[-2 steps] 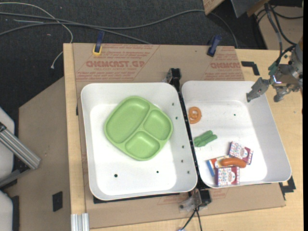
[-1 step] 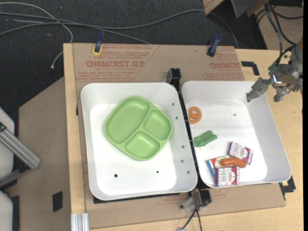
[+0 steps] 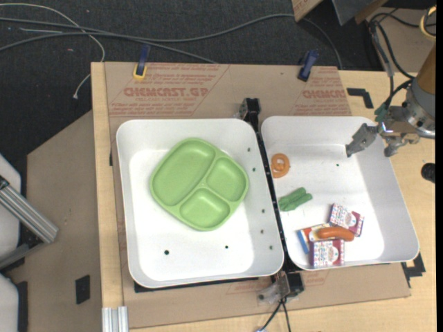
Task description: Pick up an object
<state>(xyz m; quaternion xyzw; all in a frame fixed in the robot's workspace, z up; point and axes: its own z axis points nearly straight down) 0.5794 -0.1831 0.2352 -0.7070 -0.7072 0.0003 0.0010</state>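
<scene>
Green bean pod (image 3: 295, 200) long axis lower-left to upper-right, right bin (image 3: 387, 206) | gripper (image 3: 374, 142) spread wide, holding nothing

Orange ring (image 3: 279, 164), green beans (image 3: 295, 199), small boxes (image 3: 344, 219) and sausage (image 3: 333, 233) lie in right bin (image 3: 394, 185).

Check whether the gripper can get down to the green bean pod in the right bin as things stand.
Probably yes. The gripper hangs open over the right bin's upper right, and the green bean pod lies alone on bare floor, apart from the orange ring.
</scene>
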